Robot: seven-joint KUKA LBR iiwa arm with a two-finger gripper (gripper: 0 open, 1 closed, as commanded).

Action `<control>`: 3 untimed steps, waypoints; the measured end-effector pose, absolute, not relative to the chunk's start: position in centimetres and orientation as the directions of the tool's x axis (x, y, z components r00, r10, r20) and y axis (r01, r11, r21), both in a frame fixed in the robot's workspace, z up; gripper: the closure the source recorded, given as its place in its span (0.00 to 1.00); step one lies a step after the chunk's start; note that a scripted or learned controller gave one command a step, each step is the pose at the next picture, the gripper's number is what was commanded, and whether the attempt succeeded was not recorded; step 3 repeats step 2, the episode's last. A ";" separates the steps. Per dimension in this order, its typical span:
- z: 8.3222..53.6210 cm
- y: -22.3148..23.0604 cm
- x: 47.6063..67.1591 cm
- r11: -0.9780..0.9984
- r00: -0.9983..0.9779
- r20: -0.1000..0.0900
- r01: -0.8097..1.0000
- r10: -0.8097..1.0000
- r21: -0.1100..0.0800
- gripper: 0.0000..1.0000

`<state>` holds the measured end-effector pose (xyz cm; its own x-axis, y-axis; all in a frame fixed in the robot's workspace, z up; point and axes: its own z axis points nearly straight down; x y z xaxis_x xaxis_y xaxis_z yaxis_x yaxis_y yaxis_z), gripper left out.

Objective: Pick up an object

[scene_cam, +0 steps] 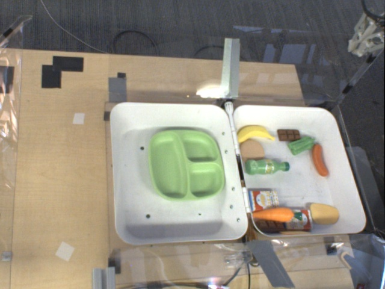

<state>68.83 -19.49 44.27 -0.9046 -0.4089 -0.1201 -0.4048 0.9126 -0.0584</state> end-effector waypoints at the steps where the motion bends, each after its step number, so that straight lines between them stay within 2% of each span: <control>1: 22.8 -20.3 66.9 0.869 -0.869 -0.002 -0.495 -0.495 0.003 1.00; 2: 30.9 -20.4 67.2 0.872 -0.871 -0.015 -0.490 -0.490 -0.012 1.00; 3: 30.9 -20.4 67.2 0.872 -0.871 -0.015 -0.490 -0.490 -0.012 1.00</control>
